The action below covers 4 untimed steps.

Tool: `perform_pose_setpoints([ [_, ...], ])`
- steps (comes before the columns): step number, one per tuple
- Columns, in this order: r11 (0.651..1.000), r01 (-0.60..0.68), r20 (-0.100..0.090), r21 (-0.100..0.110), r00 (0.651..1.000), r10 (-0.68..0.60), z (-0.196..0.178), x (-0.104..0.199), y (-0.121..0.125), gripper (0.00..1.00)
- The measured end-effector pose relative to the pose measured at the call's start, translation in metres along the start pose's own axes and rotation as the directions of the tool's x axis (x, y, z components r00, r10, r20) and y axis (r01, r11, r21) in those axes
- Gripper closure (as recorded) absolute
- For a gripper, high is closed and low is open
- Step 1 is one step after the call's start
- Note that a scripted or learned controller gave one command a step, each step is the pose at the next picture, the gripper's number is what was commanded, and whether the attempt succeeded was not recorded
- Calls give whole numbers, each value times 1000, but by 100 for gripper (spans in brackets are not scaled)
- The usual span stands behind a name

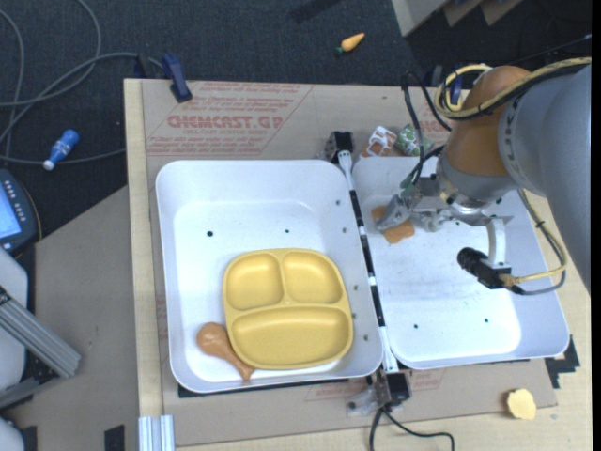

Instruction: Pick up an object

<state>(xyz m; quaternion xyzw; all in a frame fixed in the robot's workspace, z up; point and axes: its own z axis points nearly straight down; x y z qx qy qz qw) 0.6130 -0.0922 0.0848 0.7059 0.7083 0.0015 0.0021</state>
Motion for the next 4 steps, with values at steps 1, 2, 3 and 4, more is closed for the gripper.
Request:
perform_pose_setpoints([
  [1, 1000, -1, 1, 1, 1000, 1, 0, -6, 28, 0],
  [2, 1000, -1, 1, -1, 1000, 1, -11, -5, 28, 100],
  [3, 1000, -6, -2, 10, 1000, 6, 1, -20, -10, 100],
  [4, 1000, -7, -3, 11, 1000, 7, -48, -21, -95, 100],
])
